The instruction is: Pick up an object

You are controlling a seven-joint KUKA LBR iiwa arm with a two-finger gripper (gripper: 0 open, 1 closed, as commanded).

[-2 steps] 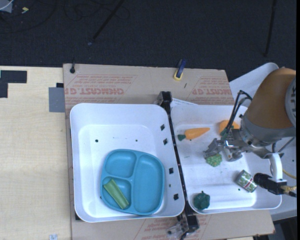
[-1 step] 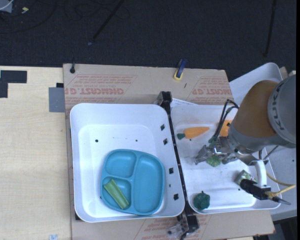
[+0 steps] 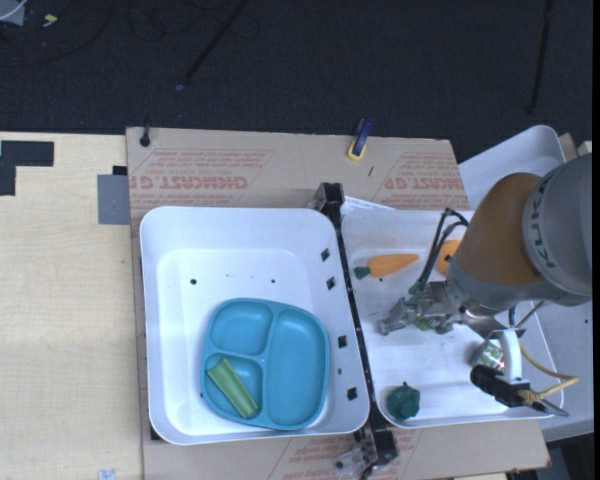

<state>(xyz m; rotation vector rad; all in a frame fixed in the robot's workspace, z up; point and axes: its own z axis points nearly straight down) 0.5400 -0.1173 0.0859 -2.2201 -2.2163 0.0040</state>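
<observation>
An orange toy carrot (image 3: 391, 264) with a green tip lies at the back of the right bin (image 3: 435, 413). A dark green toy (image 3: 404, 402) sits at that bin's front left corner. Another orange item (image 3: 448, 256) peeks out from behind the arm. My gripper (image 3: 398, 318) hangs low over the middle of the right bin, just in front of the carrot and apart from it. I see nothing held in it.
The left bin (image 3: 170, 268) holds a blue divided plate (image 3: 290, 363) with a light green stick (image 3: 232, 387) in its front left compartment. A black divider (image 3: 347, 308) runs between the bins. The arm's wrist, with cables and a white fitting (image 3: 502, 358), covers the right bin's right side.
</observation>
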